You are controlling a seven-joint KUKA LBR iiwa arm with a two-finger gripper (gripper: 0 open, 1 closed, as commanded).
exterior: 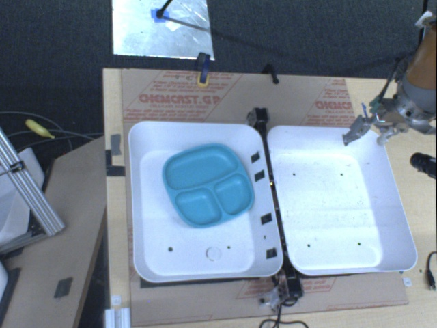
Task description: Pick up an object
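Note:
A blue plastic plate (207,184) with three compartments lies flat in the left white bin (153,251), a little above its middle. My gripper (367,130) hangs at the far right, over the upper right corner of the right white bin (382,251). Its two fingers are spread apart with nothing between them. The gripper is far from the plate, about a full bin's width to its right.
The two bins sit side by side on a cardboard sheet (225,91), joined by a black divider with clips (266,183). A shiny metal sheet (162,17) lies beyond the bench at the top. An aluminium frame (24,190) stands at the left edge.

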